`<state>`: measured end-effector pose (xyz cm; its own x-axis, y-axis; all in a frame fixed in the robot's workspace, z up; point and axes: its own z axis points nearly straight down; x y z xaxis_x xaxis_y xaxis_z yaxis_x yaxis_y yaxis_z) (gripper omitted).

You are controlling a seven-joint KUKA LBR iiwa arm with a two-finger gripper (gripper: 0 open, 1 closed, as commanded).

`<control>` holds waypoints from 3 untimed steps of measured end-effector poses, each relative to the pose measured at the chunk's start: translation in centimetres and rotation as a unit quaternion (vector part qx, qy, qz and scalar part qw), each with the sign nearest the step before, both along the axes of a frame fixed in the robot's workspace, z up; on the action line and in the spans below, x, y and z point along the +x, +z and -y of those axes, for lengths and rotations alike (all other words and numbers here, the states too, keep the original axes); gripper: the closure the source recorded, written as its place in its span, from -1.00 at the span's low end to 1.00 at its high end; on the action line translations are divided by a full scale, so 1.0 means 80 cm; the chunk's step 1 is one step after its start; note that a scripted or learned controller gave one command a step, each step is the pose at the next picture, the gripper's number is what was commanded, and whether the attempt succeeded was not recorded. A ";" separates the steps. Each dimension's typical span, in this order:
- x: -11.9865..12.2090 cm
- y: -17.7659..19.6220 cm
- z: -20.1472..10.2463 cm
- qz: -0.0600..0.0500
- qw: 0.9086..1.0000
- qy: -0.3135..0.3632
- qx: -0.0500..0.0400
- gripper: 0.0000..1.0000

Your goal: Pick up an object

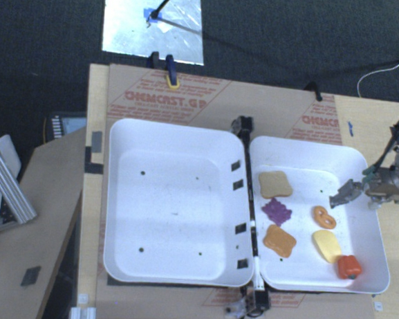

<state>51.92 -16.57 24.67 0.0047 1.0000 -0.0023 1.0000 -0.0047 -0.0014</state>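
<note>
The pincer (342, 194) hangs over the right bin (304, 149), near that bin's far right wall, its dark tip pointing toward the middle of the bin; whether its tips are apart or together I cannot tell from this slanted look, and nothing visible sits between them. Nearest to it, just below and slightly to the left, lies a small orange pretzel (324, 217), not touched by the tip. A little further down from the pincer rests a pale yellow wedge (328, 245), and beyond that, in the bin's near right corner, a red block (348, 266). To the left of the pincer, well apart from it, sits a tan slice of bread (275, 184); below that a purple piece (277, 211), then an orange-brown chunk (280, 240). Further left again, past the dividing rims, the left bin (121, 183) lies on the same bench (90, 215). No object is lifted yet, so the step in hand seems to be choosing and approaching a target. The pretzel looks the handiest choice, being closest and standing free of its neighbours. To do it well, the pincer should centre over it, come straight down and close across its narrow width, keeping clear of the yellow wedge.
</note>
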 end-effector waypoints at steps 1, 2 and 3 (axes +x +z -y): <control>0.039 0.227 0.055 0.012 1.000 0.004 -0.004 -1.00; -0.044 0.372 0.053 0.010 1.000 0.003 -0.002 -1.00; -0.040 0.376 0.051 0.005 1.000 0.007 -0.001 1.00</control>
<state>48.71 -20.66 54.75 -0.0086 1.0000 -0.0044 0.9999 0.0086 0.0091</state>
